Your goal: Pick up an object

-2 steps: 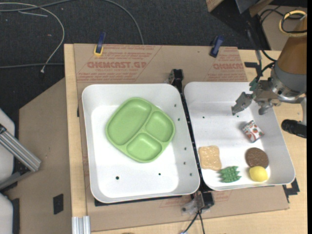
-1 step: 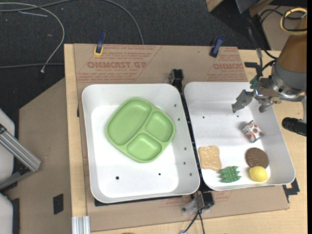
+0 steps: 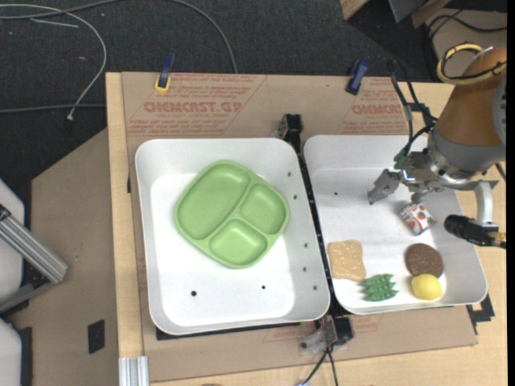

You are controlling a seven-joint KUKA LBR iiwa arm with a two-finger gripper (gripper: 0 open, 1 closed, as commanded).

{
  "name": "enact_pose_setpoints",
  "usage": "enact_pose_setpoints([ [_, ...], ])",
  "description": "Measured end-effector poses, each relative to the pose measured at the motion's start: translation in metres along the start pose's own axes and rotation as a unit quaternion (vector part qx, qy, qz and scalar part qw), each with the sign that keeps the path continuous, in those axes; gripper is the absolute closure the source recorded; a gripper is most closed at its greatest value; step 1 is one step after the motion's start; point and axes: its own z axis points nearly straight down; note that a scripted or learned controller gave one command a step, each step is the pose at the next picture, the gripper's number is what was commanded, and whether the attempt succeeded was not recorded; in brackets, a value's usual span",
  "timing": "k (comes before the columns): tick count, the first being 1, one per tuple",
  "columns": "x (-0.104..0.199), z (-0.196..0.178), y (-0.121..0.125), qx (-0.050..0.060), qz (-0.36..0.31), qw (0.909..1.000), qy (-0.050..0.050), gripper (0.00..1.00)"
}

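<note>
Camera view: gripper [image 3: 400,185] hung over right bin [image 3: 354,161], jaws spread, grasping nothing. Nearest pick, small red-and-white object [image 3: 416,217], just below the jaws (beside brown cookie [image 3: 423,259]). Best centred over it before clenching.

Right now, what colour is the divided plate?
Light green plate, seen in the camera view.
</note>
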Motion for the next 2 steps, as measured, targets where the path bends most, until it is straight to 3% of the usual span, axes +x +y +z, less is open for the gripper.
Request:
enact_pose_setpoints([
  [2,-0.003,0.072,-0.002,-0.001,0.000,1.0000,0.000,0.00],
])
